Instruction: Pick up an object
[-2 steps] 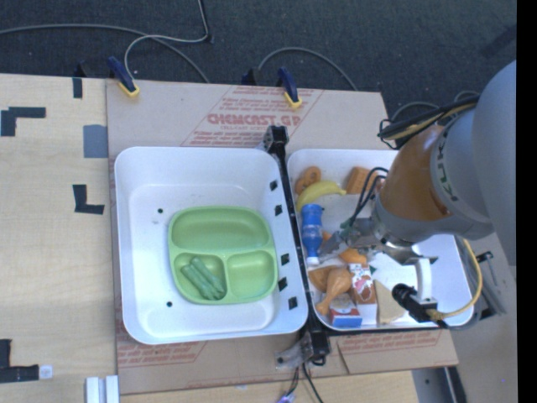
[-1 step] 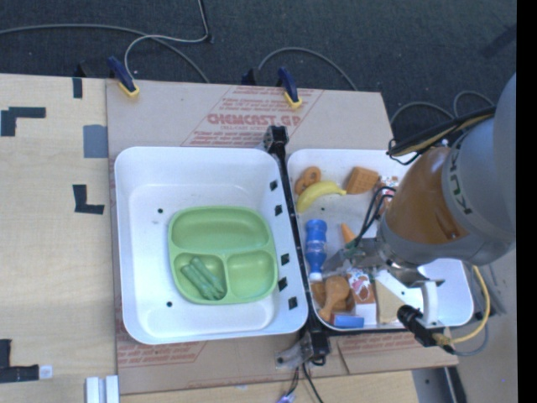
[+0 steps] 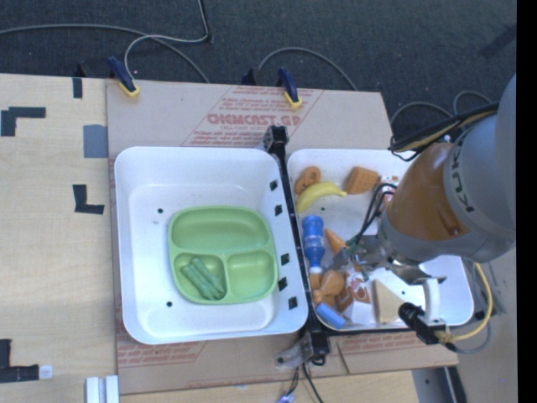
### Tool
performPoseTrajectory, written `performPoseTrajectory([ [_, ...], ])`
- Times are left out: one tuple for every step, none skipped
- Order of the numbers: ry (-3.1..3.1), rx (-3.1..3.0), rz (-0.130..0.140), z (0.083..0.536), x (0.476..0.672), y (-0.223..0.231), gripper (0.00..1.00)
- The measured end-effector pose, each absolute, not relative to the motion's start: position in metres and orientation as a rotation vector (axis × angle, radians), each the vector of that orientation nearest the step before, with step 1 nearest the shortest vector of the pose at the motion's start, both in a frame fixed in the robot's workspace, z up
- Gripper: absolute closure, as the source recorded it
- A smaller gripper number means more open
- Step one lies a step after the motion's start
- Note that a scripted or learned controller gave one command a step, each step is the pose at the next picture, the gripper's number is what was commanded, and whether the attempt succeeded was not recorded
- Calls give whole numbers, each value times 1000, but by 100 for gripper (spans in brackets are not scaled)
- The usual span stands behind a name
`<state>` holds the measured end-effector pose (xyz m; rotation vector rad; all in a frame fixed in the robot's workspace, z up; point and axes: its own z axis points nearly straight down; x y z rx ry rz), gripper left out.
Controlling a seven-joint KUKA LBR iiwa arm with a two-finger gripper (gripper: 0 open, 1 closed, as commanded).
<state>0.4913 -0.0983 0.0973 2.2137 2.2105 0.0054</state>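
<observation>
Our pincer (image 3: 352, 254) hangs low in the right bin (image 3: 457, 305) over the toy food; whether it grips anything we cannot tell (the wrist hides it). We should centre on one piece, perhaps the blue bottle (image 3: 313, 240) just left, before closing.

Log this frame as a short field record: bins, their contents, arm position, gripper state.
left bin: holds a green divided tray
tray contents: green bean pods in its lower-left compartment
right bin: toy food pile, including a banana, a blue bottle and an orange bread piece
arm: reaching over the right bin
gripper: low over the pile, grasp state not discernible
</observation>
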Motion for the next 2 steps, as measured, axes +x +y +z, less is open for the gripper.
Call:
performPoseTrajectory([
  [2225, 2218, 1, 185, 617, -2, 100],
  [2223, 2220, -3, 184, 616, -3, 0],
])
